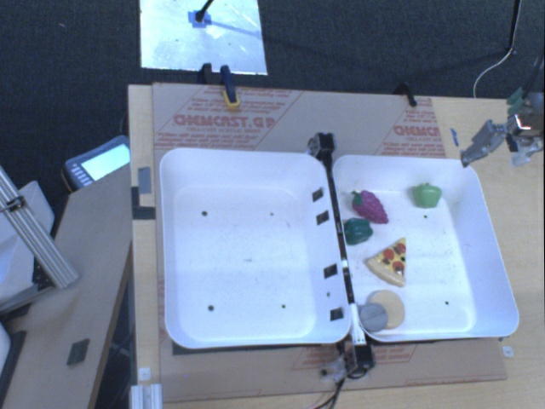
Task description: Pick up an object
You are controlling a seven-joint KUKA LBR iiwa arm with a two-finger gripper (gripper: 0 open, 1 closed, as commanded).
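From the fixed camera looking down on the bench, all the pickable things sit in the right bin (490, 271), in the lower right of the frame; the left bin (247, 245) lies beside it.

A purple bunch of grapes (370, 205) lies near the divider, with a dark green pepper-like piece (358, 230) just below it. A brighter green pepper (427, 195) sits apart, toward the bin's upper right. A pizza slice (389, 261) lies in the middle, and a tan round cookie (387, 308) rests at the bin's lower left, touching a small grey disc (372, 317).

These look like toy food: light, stiff plastic, probably smooth and a bit slippery, not fragile. I'd judge the bright green pepper the easiest catch, since it stands alone and is chunky enough to pinch across its body. The pizza slice and cookie lie flat and would be awkward to get fingers under. The grapes offer a bumpy surface that should grip well across the narrow width.

The gripper (502, 139) is at the right edge of the frame, above and outside the right bin. I cannot tell whether it is parted or closed at this size; nothing is visibly between its tips.
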